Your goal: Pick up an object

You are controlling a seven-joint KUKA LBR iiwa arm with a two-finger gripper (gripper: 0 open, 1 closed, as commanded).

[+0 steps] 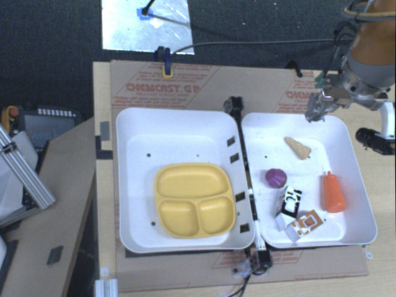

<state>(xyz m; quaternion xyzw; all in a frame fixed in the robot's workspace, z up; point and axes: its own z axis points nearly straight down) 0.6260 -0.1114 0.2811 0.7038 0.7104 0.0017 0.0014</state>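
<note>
While their spread cannot be told, jaws above right bin's [352, 166] far rim.

The arm [374, 36] runs off the frame's right edge — its gripper [317, 111] is too small and blurred to read.

Robotics lab — bench [185, 82], two white bins [179, 129], cabling

The grey arm [371, 36] reached in from the right, orange band above the wrist up high, and its gripper [317, 112] hung pointing downward, nothing visible between the fingers, whose spread was too blurred to judge.
</note>
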